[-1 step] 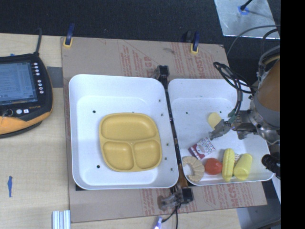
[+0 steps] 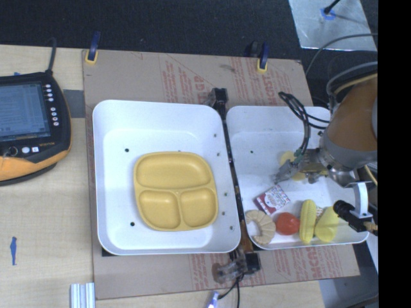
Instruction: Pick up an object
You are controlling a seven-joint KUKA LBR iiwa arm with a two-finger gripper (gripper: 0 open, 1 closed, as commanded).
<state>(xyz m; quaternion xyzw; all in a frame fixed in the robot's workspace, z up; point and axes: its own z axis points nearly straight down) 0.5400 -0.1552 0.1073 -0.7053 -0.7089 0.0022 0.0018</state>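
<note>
The right bin [image 2: 257, 124] holds several small objects. A red and white packet [image 2: 273, 200] lies near its middle. Along the front edge sit a beige ring [image 2: 259, 227], a red ball [image 2: 287, 223], a yellow corn cob [image 2: 307, 221] and a yellow-green piece [image 2: 327, 224]. My gripper [image 2: 290, 169] hangs low over the bin's right half, just above and right of the packet. A small yellow thing [image 2: 286, 156] peeks out from beside it, mostly hidden. I cannot see anything held.
The left bin [image 2: 112, 127] carries a yellow divided plate [image 2: 174, 190]. A tablet in an orange case [image 2: 26, 124] lies on the bench at the far left. The arm's orange band [image 2: 354, 117] and black cables [image 2: 297, 111] overhang the right bin's right side.
</note>
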